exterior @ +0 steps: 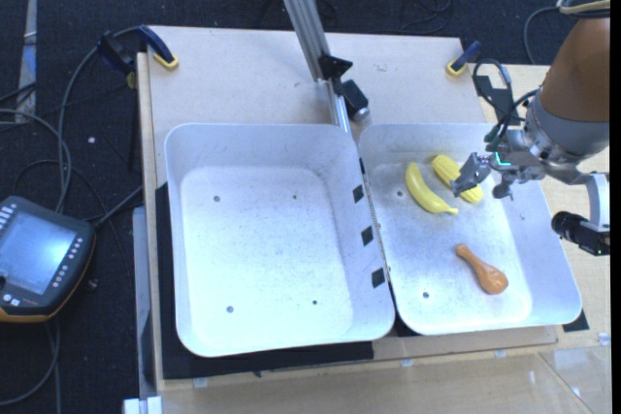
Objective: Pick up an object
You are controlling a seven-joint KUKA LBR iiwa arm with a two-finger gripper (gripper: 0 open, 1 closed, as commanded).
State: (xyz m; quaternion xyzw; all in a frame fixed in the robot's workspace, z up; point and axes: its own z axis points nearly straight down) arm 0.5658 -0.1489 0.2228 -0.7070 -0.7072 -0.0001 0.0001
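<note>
The fingers appear slightly parted, though we cannot tell for sure. Just beneath them we see a yellow corn piece, a banana beside it, and an orange drumstick nearer the right bin's front.

Both bins are white, peppered with fine dark specks. In the right bin, a yellow banana lies nearest the divider; just right of it is a yellow corn cob with ribbed kernels. Below the banana lies an orange-tan drumstick. The arm is grey with an orange band. The bench is pale tan.
</note>
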